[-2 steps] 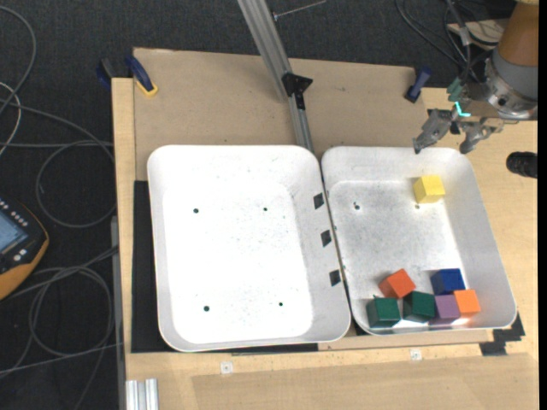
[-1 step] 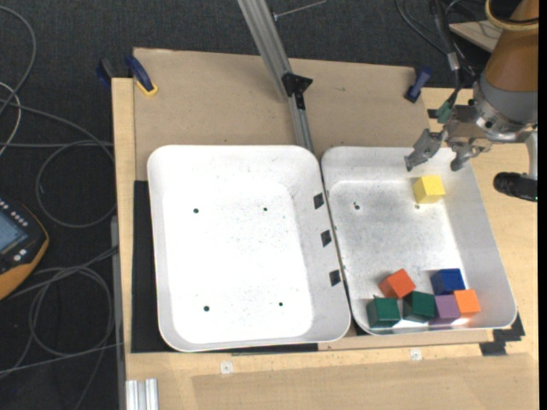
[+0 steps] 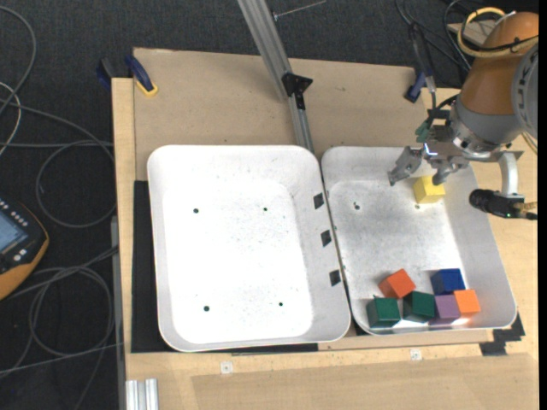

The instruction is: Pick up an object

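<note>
The claw (image 3: pixel 421 171) hangs over the far end of the right bin (image 3: pixel 479 254), its two fingers spread apart, one tip toward the bin's middle and the other close to the yellow block (image 3: pixel 429 190). Nothing sits between the fingers; the claw carries nothing.

The yellow block lies just beside the claw, on the near side of it and a little toward the bin's outer wall, resting on the bin floor. It looks roughly cube-shaped, so no long axis matters much for the grip. Judging from this, the coming move turns on shifting the claw slightly toward the near end of the bin so that the spread fingers straddle the block before closing.

Farther out, at the near end of the right bin and well apart from the claw, a cluster of blocks sits crowded together: an orange block (image 3: pixel 397 283), a blue block (image 3: pixel 447 280), green blocks (image 3: pixel 385 311), a purple block (image 3: pixel 446 307) and a second orange one (image 3: pixel 467 301). The left bin (image 3: pixel 162 229) stands beside the right one on the worktop (image 3: pixel 222 101).
</note>
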Tool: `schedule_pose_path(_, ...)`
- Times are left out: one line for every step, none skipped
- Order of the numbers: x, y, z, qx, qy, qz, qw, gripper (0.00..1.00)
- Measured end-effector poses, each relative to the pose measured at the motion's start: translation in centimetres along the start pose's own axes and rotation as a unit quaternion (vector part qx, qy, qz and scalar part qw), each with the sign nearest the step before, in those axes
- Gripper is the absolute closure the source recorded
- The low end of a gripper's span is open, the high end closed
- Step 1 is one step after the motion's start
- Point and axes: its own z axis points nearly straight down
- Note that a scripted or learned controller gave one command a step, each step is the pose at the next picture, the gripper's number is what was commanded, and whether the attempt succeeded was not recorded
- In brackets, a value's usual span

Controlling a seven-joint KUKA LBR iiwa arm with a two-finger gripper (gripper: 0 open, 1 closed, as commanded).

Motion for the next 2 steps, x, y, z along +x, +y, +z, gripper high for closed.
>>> schedule_pose_path(-1.0,-0.1,5.1,-0.006,-0.003,0.001,1.0000,0.00)
schedule_pose_path(-0.9,0.1,3.6,-0.010,-0.004,0.001,0.9999,1.00)
